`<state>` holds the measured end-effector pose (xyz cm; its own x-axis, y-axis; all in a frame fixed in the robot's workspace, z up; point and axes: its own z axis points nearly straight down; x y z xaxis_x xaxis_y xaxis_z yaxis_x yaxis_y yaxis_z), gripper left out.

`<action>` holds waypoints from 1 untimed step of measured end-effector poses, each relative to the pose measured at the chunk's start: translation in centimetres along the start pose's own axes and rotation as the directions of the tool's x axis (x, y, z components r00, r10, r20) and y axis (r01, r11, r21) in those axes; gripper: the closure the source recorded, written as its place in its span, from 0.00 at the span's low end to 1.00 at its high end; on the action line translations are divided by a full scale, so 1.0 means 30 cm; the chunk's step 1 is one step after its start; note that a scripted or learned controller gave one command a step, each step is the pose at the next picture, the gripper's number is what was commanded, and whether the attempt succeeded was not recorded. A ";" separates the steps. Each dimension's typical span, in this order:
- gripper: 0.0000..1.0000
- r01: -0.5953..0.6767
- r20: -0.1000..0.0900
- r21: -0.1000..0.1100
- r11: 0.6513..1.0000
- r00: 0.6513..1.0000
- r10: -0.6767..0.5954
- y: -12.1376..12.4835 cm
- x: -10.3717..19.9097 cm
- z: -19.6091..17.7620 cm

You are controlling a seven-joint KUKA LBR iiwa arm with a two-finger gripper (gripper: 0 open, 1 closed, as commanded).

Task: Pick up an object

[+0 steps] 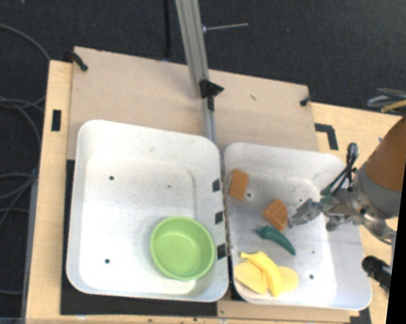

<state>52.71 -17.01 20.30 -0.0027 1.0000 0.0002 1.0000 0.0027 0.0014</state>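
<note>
The right bin holds an orange block near its left wall and a second orange-brown block toward the middle. A dark green pepper-like piece lies just below that block. A yellow banana-like bunch rests at the bin's front edge. My gripper reaches in from the right and hangs low, just right of the orange-brown block and above the green piece. Nothing shows in its grasp.
The left bin holds a green bowl near its front right corner. A metal pole slants up from the back between the bins. The arm's orange band stands over the right bin's right side.
</note>
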 end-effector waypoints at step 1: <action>0.00 -0.001 0.000 -0.001 1.000 1.000 0.001 0.000 -0.001 0.000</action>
<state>52.71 -17.02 20.31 -0.0014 1.0000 0.0000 1.0000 0.0014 0.0020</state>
